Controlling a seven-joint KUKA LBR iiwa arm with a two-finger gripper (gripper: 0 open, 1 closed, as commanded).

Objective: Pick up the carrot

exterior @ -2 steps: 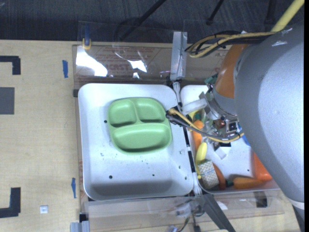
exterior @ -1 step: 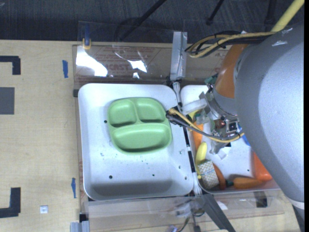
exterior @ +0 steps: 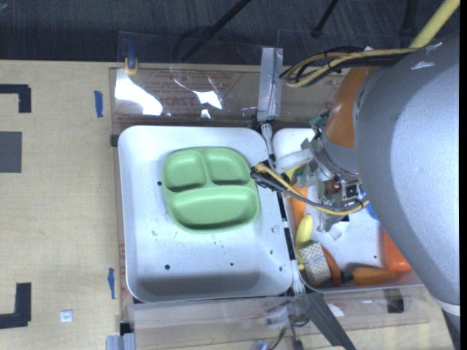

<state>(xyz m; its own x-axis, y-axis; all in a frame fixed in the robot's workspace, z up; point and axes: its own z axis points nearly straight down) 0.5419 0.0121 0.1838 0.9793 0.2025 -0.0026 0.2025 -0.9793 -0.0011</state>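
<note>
Looking down the slanted camera view, I see a pale wooden counter (exterior: 58,217) with black corner marks and strips of blue tape, and dark carpet (exterior: 146,6) beyond its far edge. Two shallow white bins sit side by side on it. The left bin (exterior: 146,268) holds a green divided plate (exterior: 210,187), lying flat toward the far end. My grey arm (exterior: 416,166), with its orange band, covers much of the right bin (exterior: 361,246). My gripper (exterior: 330,195) hangs over that bin amid yellow and black cables; I cannot tell how it stands or whether it grips anything. The carrot (exterior: 372,274) lies along the right bin's near wall. Beside it are a yellow banana-like piece (exterior: 304,229) and a speckled block (exterior: 314,262).
</note>
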